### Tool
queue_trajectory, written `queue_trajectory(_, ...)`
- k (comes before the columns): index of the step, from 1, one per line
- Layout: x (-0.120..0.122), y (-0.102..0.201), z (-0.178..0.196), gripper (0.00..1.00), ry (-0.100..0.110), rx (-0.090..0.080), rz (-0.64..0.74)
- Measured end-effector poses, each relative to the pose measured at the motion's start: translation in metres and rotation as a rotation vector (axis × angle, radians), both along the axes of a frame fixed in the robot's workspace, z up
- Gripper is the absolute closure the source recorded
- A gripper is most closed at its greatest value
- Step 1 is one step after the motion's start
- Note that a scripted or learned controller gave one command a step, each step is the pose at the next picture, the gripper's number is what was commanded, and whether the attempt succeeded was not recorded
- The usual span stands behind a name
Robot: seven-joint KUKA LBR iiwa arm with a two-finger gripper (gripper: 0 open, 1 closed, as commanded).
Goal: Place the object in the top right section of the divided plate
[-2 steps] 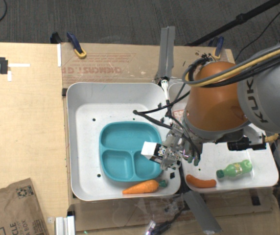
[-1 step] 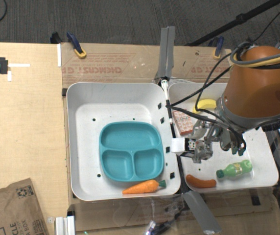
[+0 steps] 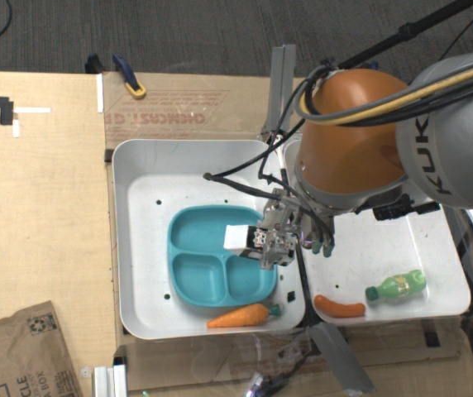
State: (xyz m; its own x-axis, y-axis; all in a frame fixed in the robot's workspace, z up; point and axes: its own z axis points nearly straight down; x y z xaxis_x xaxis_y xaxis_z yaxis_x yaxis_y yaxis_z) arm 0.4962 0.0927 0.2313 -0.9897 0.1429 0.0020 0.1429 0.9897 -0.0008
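A teal divided plate (image 3: 207,259) lies in the left bin (image 3: 137,246), with one wide section at the back and two smaller ones at the front. A small white block (image 3: 236,236) is over the right end of the plate's back section. My gripper (image 3: 265,246) hangs right beside the block, on its right, over the plate's right rim. I cannot tell whether the block rests on the plate or is held. The orange band and grey body of the arm cover the wall between the two bins.
An orange carrot (image 3: 238,316) lies along the left bin's front wall, just below the plate. In the right bin (image 3: 435,304) lie a green bottle (image 3: 396,286) and a small orange-red vegetable (image 3: 340,307). Black cables trail from the wrist across the left bin's back.
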Motion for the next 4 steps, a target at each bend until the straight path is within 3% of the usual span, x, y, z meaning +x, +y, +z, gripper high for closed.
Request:
queue_trajectory(1,-0.018,0.058,-0.051,1.0,0.002,0.002,0.524)
queue_trajectory(2,0.023,0.017,-0.073,1.0,0.0,-0.002,-0.14)
queue_trajectory(3,0.081,0.035,-0.126,1.0,-0.001,-0.002,-0.25)
queue_trajectory(4,0.021,-0.033,-0.042,1.0,0.0,-0.002,-0.265)
